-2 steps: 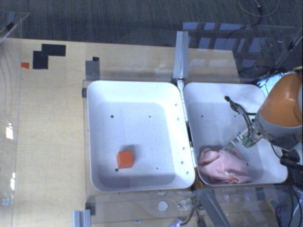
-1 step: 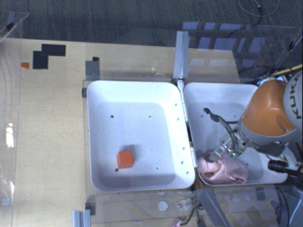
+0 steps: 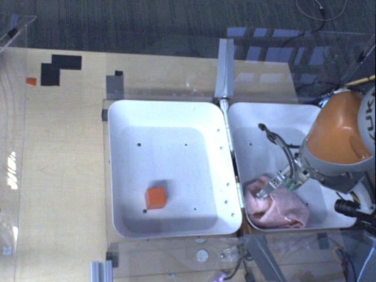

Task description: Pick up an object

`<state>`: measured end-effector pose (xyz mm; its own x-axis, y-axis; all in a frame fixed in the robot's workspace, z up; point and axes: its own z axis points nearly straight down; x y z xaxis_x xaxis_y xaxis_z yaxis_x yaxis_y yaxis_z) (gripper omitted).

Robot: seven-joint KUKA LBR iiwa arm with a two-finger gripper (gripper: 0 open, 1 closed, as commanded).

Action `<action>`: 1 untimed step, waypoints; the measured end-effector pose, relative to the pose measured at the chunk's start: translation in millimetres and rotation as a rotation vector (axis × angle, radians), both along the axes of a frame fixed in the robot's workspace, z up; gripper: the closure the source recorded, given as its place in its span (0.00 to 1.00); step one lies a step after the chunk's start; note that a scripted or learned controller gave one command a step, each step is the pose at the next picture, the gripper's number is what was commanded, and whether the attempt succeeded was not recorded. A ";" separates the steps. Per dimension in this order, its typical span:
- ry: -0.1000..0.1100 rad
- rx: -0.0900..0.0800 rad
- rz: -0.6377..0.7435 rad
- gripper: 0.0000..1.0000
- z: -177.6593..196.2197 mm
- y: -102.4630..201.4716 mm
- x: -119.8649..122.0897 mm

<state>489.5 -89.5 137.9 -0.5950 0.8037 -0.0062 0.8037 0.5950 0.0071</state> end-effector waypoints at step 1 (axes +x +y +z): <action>-0.007 0.001 -0.125 0.00 -47.0 -5.7 49.9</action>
